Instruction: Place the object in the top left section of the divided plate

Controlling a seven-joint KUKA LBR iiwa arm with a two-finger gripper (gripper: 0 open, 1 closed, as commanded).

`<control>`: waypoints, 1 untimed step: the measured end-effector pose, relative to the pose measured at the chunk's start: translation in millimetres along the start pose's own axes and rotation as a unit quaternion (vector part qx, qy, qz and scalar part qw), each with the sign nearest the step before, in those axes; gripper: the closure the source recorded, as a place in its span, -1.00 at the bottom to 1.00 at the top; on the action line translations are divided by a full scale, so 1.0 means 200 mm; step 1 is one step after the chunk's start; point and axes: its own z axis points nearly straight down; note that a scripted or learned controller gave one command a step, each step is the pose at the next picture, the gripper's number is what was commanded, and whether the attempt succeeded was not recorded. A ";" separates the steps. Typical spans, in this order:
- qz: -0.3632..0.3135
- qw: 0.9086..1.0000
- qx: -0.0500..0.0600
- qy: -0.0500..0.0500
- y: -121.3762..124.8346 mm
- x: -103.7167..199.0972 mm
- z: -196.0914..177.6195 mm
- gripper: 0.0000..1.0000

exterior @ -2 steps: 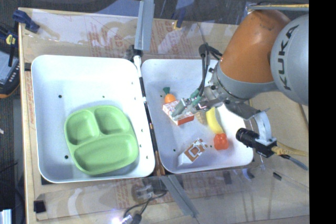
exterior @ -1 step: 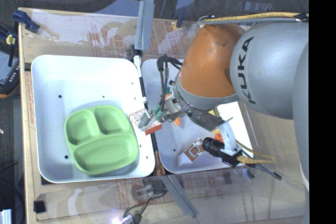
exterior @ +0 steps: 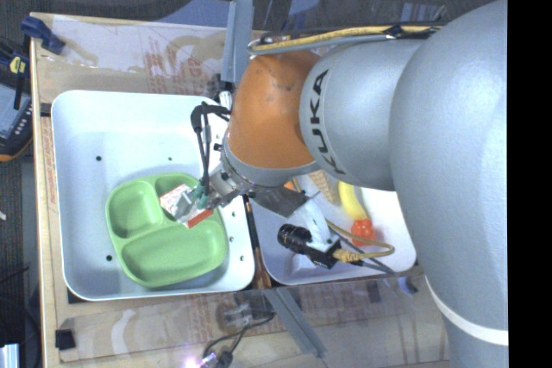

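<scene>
From my feed the arm [exterior: 379,90] fills the right side, its orange band [exterior: 267,112] hanging over the divide between the two bins on the surface [exterior: 129,56]. In the left bin [exterior: 78,185] I see the green plate [exterior: 164,258], and the right bin [exterior: 392,228] holds a yellow piece [exterior: 349,198] and a red piece [exterior: 363,229]. The gripper [exterior: 200,201] sits low over the plate's section nearest the arm, touching or just above a small red-and-silver object [exterior: 183,206]; I think it is pinched between the fingers, but I cannot tell.
</scene>
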 end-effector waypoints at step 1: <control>-0.024 1.000 -0.001 -0.001 0.25 0.33 0.01 1.00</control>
